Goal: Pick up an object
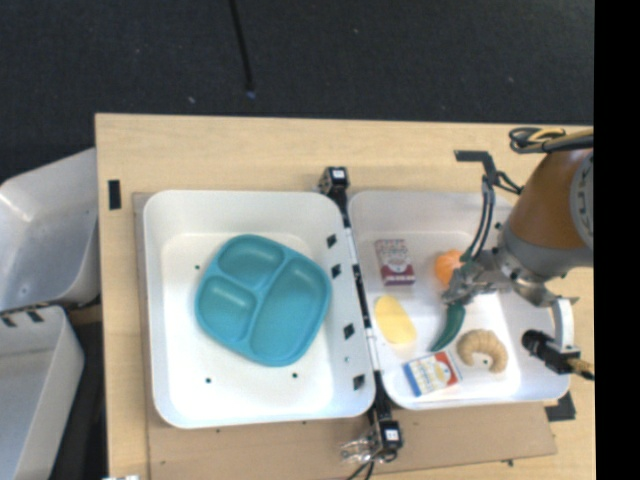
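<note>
My gripper [463, 286] is low over the right bin [420, 208], coming in from the right under the orange band of the arm. A slim green pepper-like object [448, 326] slants down-left from right under the gripper, its upper end meeting the gripper tip. An orange ball [447, 264] lies just left of the gripper. A croissant [483, 349] sits below it, close to the green object's lower end. Further left are a yellow lemon-like object [394, 320], a small red and white carton [396, 261] and a flat white and blue packet [432, 373].
The left bin [170, 368] holds a blue divided plate [263, 298]. The divider between the bins [352, 288] carries black clips. Cables [485, 183] run along the right bin's far right corner. A white container [45, 238] stands off the bench to the left.
</note>
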Available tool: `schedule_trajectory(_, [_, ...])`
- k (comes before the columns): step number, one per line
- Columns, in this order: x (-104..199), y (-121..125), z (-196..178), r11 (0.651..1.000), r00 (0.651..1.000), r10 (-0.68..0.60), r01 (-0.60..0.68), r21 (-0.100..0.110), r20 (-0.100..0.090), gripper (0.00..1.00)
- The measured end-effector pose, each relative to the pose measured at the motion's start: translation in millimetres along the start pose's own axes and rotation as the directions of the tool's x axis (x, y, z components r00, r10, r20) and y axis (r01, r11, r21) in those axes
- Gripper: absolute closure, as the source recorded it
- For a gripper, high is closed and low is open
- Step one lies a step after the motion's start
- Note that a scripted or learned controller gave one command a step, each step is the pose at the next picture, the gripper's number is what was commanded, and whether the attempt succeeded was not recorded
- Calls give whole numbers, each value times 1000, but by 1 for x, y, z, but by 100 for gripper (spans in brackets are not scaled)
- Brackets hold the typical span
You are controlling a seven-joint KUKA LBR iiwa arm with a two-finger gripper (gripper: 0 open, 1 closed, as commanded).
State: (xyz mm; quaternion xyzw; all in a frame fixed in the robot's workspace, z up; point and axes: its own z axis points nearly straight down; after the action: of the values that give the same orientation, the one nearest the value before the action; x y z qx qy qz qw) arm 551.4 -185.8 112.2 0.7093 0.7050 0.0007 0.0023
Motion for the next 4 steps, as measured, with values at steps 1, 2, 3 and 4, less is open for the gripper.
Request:
schedule_trajectory(1, [-11, 0, -60, 1000, 1000, 1, -1, -1, 1, 100])
schedule_trajectory(2, [-13, 2, -109, 1000, 1000, -9, 9, -1, 0, 100])
schedule_trajectory(3, [37, 16, -102, 1000, 1000, -12, 12, 3, -2, 100])
schedule_trajectory(4, [84, 42, -102, 1000, 1000, -13, 13, 1, -3, 100])
